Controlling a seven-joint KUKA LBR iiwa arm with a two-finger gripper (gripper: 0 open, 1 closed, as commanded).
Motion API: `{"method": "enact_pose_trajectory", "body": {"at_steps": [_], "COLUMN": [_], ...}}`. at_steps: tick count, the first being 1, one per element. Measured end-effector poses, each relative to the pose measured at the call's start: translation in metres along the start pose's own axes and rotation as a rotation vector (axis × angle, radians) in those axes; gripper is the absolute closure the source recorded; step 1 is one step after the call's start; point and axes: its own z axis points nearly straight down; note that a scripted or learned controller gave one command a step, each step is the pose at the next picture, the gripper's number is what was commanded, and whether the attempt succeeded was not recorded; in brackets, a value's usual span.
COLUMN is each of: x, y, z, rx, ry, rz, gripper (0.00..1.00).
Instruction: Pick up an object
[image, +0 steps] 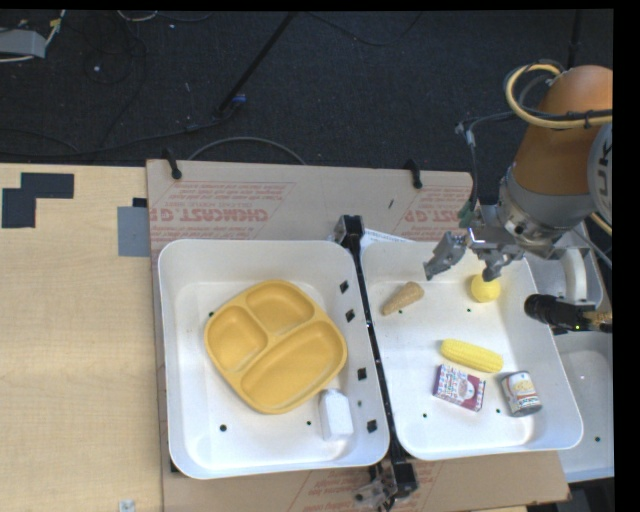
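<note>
Hovering wide open, holding nothing, tool (468, 261) above small round yellow lemon (485, 289).

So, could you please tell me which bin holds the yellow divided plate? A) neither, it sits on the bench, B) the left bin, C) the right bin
B: the yellow divided plate lies flat in the left bin, with a small white object beside it, while the corn cob and can are in the right bin.
</note>
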Motion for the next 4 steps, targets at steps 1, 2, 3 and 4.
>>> {"method": "enact_pose_trajectory", "body": {"at_steps": [1, 2, 3, 4], "x": [0.0, -0.004, -0.001, 0.0], "y": [0.002, 0.01, 0.011, 0.01], "z": [-0.007, 0.042, 0.107, 0.16], "rx": [-0.011, -0.009, -0.006, -0.008], "ry": [-0.001, -0.002, 0.0, -0.001], "rz": [-0.002, -0.001, 0.0, 0.001], "gripper": [0.0, 0.0, 0.0, 0.0]}}
